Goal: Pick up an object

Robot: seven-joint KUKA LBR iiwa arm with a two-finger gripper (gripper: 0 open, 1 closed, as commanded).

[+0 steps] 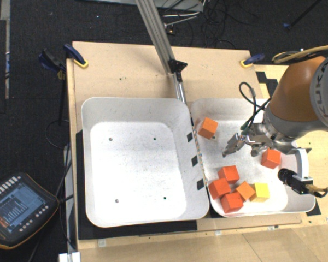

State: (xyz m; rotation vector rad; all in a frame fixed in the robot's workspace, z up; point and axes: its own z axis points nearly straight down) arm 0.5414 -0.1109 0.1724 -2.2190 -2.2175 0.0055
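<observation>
Grey arm (322,100), orange band (black cables trailing) above wrist.

The tool (234,144) hangs over the right bin (229,109), between a lone orange block (208,127) and a red-orange block (271,158). Five blocks cluster near the bin's front edge.

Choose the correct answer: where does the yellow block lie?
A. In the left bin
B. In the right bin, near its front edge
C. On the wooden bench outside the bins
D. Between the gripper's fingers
B: the yellow block lies in the right bin near its front edge, beside an orange block.
</observation>
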